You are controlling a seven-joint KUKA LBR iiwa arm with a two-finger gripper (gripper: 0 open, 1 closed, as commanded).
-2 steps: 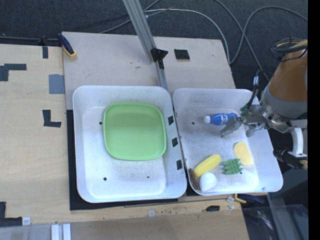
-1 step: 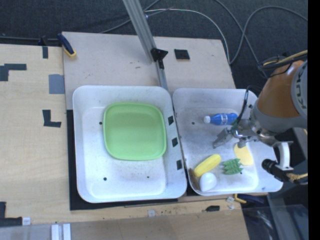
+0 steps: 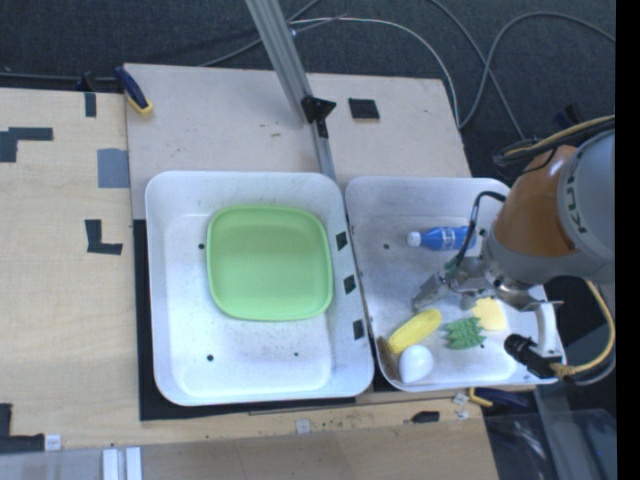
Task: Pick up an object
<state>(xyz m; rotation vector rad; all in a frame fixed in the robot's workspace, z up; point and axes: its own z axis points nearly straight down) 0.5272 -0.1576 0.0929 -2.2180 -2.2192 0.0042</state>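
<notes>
On the surface (image 3: 250,118), 2 white bins side by side. In the left bin (image 3: 170,268), a green square plate (image 3: 269,262), flat and near its middle, with nothing on it. In the right bin (image 3: 372,218), toward 12 o'clock, a small bottle (image 3: 437,238) lying on its side, white cap to the left and blue body to the right, long axis running 9 to 3 o'clock; label too small to read. Toward 6 o'clock in the same bin, a yellow corn-shaped piece (image 3: 414,329) lying aslant from 8 to 2 o'clock, and touching its lower end a white egg-shaped piece (image 3: 415,363). Just right of the corn, a green leafy piece (image 3: 464,334), and above that a small yellow block (image 3: 490,313) partly under the wrist. Over the middle of the right bin, the gripper (image 3: 443,288), low, fingers spread apart and gripping nothing. Likely nearest target: the yellow corn-shaped piece, lying just off the fingers toward 7 o'clock, apart from them, so a short shift down-left and a turn across its long axis would seem needed. No brand or writing legible anywhere.
</notes>
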